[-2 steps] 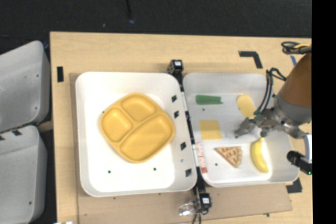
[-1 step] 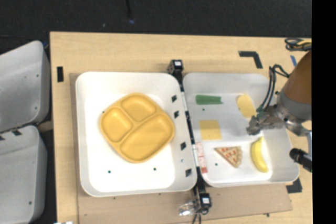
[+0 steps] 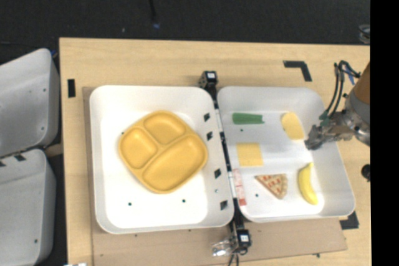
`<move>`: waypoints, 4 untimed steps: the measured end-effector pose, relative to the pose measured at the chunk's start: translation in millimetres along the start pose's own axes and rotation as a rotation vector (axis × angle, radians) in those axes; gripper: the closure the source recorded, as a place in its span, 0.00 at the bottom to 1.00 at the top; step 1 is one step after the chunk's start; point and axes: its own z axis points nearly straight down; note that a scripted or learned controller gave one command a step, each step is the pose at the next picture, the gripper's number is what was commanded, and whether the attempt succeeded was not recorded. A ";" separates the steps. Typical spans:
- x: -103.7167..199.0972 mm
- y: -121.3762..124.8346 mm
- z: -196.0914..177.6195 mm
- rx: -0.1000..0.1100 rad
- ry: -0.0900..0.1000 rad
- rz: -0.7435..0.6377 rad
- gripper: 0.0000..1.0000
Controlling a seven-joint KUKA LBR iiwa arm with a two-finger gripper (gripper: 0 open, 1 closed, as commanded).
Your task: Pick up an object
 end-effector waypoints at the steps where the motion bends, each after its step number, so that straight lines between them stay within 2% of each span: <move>1: -4.0 -6.0 -47.9 -0.001 -0.001 0.001 1.00; 2: -5.5 -4.8 -77.3 0.002 0.001 0.001 1.00; 4: 87.7 25.6 -51.9 0.007 0.004 -0.002 1.00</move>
